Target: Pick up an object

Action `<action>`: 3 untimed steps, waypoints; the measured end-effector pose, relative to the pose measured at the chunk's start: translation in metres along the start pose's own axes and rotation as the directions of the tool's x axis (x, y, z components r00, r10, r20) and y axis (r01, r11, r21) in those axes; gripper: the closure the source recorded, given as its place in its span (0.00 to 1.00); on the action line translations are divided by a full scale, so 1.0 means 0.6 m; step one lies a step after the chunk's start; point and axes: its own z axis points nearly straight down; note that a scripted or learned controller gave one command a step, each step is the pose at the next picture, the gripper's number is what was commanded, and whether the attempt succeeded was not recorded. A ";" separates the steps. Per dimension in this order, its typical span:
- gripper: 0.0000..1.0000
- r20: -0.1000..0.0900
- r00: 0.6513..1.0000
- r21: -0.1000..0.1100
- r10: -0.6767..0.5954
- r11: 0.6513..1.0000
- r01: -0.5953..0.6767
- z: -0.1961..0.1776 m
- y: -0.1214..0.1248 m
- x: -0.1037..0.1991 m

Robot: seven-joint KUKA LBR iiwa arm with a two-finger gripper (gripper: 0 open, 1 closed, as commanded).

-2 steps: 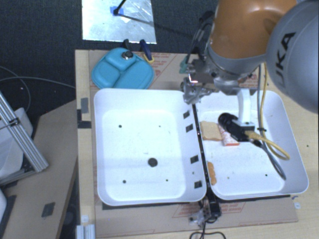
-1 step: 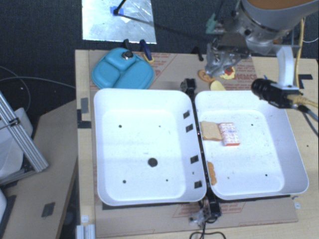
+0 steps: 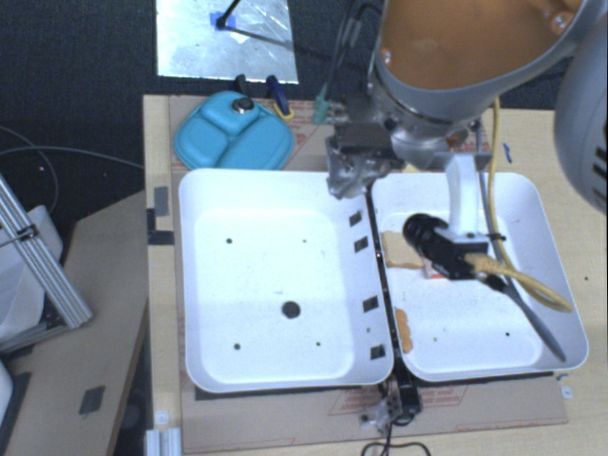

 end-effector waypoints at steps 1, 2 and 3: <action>1.00 0.000 1.000 -0.006 0.003 1.000 -0.003 -0.020 0.005 -0.008; 1.00 0.000 1.000 -0.008 -0.004 1.000 0.004 -0.038 0.006 -0.007; 1.00 -0.002 1.000 -0.007 0.005 1.000 -0.005 -0.100 0.027 0.084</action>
